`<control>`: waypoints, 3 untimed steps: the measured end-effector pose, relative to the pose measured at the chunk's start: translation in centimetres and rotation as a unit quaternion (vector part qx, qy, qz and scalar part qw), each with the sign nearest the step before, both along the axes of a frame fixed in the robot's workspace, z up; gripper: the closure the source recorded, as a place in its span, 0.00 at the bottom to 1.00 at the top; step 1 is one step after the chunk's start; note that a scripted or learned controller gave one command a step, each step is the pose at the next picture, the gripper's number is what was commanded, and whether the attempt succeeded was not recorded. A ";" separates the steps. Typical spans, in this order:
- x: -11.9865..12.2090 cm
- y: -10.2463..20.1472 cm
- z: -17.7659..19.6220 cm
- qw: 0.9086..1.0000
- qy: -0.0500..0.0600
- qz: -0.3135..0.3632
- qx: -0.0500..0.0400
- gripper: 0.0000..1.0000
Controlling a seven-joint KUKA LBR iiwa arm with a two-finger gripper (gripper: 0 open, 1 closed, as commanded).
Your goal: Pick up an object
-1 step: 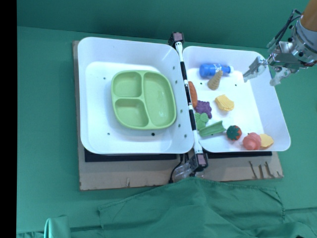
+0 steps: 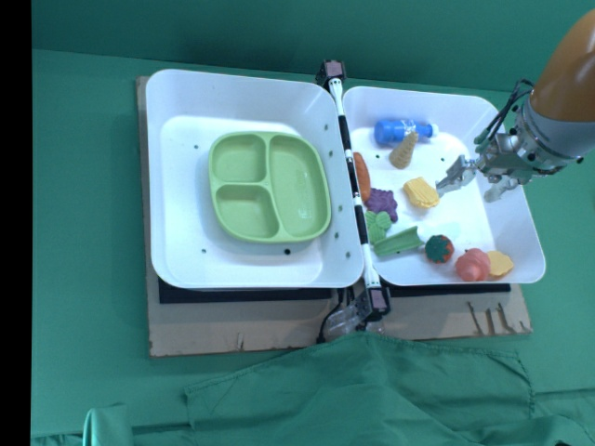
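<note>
Fingers (image 2: 474, 177) spread and bare over 1 right bin (image 2: 521, 240) of 9 toys (1 blue bottle (image 2: 402, 131)); 1 green plate (image 2: 270, 186) left.

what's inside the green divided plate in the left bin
Nothing shows inside the green divided plate: all three compartments look bare. It lies flat in the left bin. Whatever part of the bin floor lies under the plate is covered, so that cannot be seen.
</note>
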State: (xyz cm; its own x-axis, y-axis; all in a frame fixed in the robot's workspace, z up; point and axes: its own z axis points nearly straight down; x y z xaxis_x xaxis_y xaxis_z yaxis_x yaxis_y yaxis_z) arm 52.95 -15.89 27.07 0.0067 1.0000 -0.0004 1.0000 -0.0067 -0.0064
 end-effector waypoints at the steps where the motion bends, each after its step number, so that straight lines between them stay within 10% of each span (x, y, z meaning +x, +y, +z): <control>1: 0.2 -0.9 -9.0 1.000 -0.009 0.001 -0.002 0.00; 3: -1.6 -2.9 -8.5 1.000 -0.012 0.001 -0.001 0.00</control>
State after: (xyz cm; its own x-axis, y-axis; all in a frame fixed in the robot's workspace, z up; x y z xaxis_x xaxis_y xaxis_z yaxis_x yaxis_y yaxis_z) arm 51.39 -18.83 18.55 0.0051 1.0000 -0.0030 0.9998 -0.0051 0.0183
